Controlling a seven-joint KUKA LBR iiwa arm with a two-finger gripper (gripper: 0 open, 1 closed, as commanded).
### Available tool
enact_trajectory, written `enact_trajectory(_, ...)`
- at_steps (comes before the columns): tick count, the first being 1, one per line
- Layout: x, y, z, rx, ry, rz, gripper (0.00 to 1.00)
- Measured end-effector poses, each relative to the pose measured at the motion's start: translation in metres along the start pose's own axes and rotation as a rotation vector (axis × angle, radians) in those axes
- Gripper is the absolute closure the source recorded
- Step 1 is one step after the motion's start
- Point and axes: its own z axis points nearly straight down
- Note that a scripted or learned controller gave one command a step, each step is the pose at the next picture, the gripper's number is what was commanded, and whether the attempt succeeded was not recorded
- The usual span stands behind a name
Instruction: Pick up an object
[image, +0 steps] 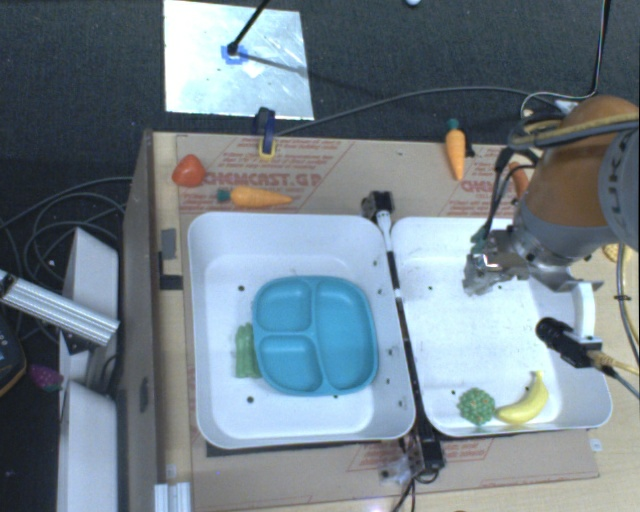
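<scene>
Left bin (215, 330): blue divided plate (315, 335) at centre, green item (244, 352) touching its left edge. Right bin (440, 330): green broccoli (476, 406) just beside yellow banana (526, 402) at the near edge. Hand (487, 270) above the bin's far part, well apart from both; open or closed, cannot tell.

The bench (300, 165) is a brown printed board carrying two white bins side by side, the left bin (215, 300) and the right bin (440, 330). Along its far edge lie a tomato (188, 171), a carrot (258, 197) and, farther right, another carrot (456, 150).
</scene>
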Motion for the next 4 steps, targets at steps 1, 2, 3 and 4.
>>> enact_trajectory(1,0.035,-0.007,0.036,0.003,0.002,0.0,1.0)
enact_trajectory(2,0.048,0.009,0.035,0.002,0.001,-0.001,1.0)
enact_trajectory(3,0.048,0.01,0.025,0.001,0.002,-0.006,1.0)
enact_trajectory(4,0.048,0.011,0.014,-0.001,0.002,-0.011,1.0)
